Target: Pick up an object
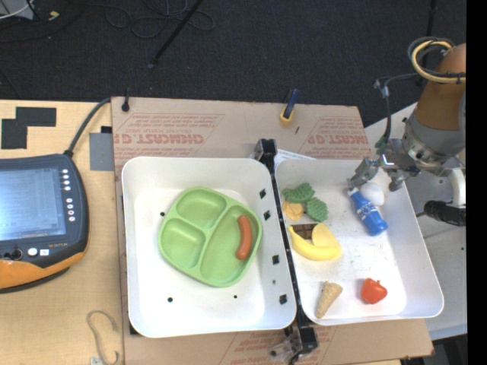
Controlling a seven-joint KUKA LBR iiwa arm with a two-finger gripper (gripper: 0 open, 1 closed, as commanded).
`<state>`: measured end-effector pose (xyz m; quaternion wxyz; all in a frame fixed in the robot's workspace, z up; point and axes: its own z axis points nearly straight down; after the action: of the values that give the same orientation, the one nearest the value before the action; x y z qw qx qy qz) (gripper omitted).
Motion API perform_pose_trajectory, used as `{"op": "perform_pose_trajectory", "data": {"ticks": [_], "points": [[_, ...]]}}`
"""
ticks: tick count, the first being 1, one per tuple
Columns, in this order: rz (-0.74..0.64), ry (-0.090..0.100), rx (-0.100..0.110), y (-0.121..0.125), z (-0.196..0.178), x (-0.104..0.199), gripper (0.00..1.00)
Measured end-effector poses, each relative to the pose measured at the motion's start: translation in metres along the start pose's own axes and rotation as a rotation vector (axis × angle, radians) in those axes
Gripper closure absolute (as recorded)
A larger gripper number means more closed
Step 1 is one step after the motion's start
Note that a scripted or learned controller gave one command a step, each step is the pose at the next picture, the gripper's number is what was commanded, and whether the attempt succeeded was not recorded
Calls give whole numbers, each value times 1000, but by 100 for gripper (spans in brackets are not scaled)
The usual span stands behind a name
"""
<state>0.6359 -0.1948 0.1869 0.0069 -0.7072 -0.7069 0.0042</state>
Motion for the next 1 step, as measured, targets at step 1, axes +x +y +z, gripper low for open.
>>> {"op": "perform_pose_trajectory", "data": {"ticks": [1], "points": [[-1, -3, -13, 3, -8, 0, 0]]}}
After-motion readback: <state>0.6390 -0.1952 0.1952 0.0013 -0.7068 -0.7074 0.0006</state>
